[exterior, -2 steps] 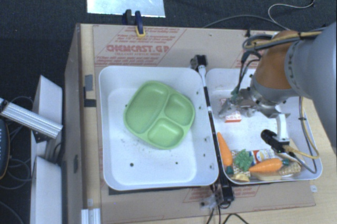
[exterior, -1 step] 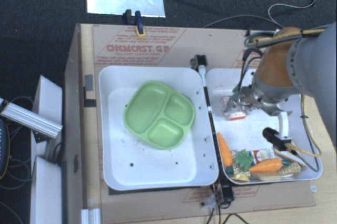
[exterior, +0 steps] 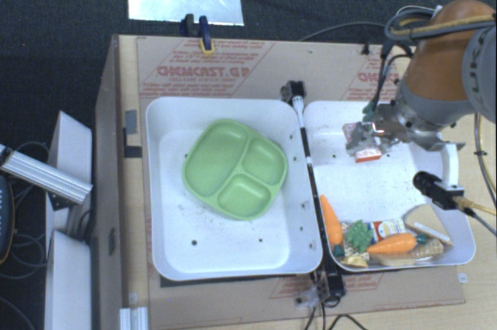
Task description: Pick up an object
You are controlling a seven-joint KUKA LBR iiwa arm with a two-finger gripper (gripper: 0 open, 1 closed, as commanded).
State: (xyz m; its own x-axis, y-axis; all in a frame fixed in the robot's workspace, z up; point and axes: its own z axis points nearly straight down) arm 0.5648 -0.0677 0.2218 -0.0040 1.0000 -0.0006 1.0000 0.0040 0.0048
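Piled toy food, with an orange carrot (exterior: 393, 244) lying crosswise, is seen at the right bin's (exterior: 334, 189) near edge, well nearer than the gripper (exterior: 365, 138), which hangs over the bin's far half, above a small red-and-white item (exterior: 368, 155).

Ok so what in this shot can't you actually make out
- Gripper: the wrist above it covers it, so whether the jaws are open or holding anything is unclear.
- Small red and white item under the gripper: partly covered, too small to identify.
- Pile in the right bin's near corner: carrots are clear; the packets beneath overlap, labels unreadable.
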